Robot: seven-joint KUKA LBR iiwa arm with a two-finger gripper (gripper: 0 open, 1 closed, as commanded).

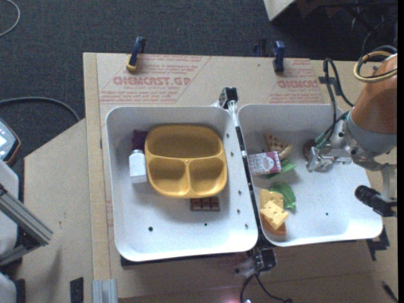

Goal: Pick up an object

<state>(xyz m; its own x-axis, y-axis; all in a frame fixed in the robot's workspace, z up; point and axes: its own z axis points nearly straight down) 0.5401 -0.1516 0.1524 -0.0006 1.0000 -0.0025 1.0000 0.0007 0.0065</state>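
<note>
Dim, even overhead light, soft short shadows, mild blur and grain, dark murky corners

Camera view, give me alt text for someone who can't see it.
A grey-and-orange arm's gripper hovers in the right bin near a small milk carton, cheese wedges and green pieces. The left bin holds a yellow divided tray, white bottle and chocolate bar.

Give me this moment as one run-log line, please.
gripper: over right bin, nothing seen held | milk carton: near divider | yellow tray: left bin
</note>
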